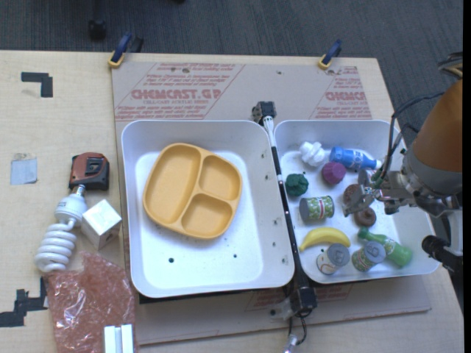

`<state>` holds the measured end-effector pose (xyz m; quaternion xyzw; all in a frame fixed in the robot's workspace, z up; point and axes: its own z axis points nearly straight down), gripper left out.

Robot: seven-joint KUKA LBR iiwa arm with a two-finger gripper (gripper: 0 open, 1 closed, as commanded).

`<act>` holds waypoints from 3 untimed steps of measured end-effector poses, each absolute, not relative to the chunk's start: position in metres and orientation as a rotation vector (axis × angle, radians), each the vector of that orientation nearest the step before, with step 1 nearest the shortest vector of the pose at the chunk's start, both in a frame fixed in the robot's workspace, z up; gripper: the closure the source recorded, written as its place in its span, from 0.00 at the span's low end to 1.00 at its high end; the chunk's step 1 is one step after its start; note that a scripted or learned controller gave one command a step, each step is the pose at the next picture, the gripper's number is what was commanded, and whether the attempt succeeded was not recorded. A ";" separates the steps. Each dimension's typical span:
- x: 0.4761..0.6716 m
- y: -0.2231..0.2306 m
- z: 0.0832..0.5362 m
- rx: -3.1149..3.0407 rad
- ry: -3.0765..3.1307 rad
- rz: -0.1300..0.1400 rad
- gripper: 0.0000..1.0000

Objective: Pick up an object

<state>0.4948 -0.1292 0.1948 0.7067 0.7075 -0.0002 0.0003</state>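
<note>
Claw (366, 199) hovers over my small brown ring-shaped toy doughnut (363, 216), grip state unreadable; it looks light, rigid, best pinched across its rim.

Grey arm (441, 134) in from the right; end effector (366, 195) low, pointing left
</note>
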 end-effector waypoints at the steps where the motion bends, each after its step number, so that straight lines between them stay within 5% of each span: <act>1: 0.499 -0.121 0.092 2.223 2.220 0.000 0.00; 2: 0.500 -0.121 0.102 2.223 2.217 0.002 1.00; 3: 0.478 -0.077 0.192 2.220 2.221 0.001 1.00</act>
